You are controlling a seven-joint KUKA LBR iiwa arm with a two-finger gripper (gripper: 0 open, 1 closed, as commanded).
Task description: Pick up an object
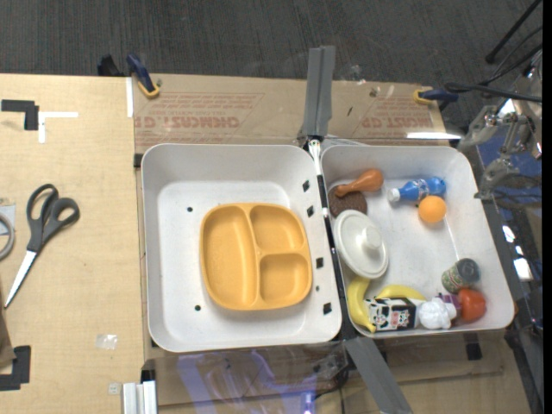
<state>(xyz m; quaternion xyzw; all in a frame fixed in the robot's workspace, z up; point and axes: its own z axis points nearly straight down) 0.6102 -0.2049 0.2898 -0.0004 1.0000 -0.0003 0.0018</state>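
Over in the right bin (483,198) sits everything worth grabbing, while the left bin (164,231) carries a yellow divided tray (256,255). Biggest in there is the white lidded bowl (360,243), smooth, hard and likely slippery; its knob looks the best hold. The banana (358,300) by the near wall seems soft and bruisable. The milk carton (391,314) beside it looks light, with flat sides to pinch. The orange ball (432,210) would probably roll away. I can't tell how the gripper stands
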